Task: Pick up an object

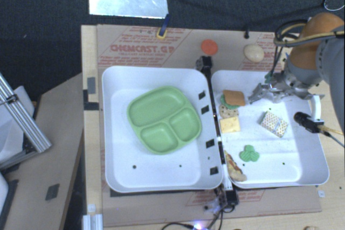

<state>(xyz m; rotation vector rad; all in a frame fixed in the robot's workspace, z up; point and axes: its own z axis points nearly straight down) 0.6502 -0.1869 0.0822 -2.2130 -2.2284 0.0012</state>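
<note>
Nothing sits between the fingers of the pincer (259, 92); they look spread, released, low over the right bin (310, 161) at its 12 o'clock rim. Burger (233, 97) lies just beside, at 9 o'clock of the fingertips; patterned packet (274, 123) at 5 o'clock. Pick not yet made; closing and lifting remain, I judge.

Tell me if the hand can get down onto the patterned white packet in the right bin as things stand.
Probably yes. The patterned packet lies alone on the bin floor, apart from the yellow block and green toy, nothing on top, and the hand is near it.
</note>
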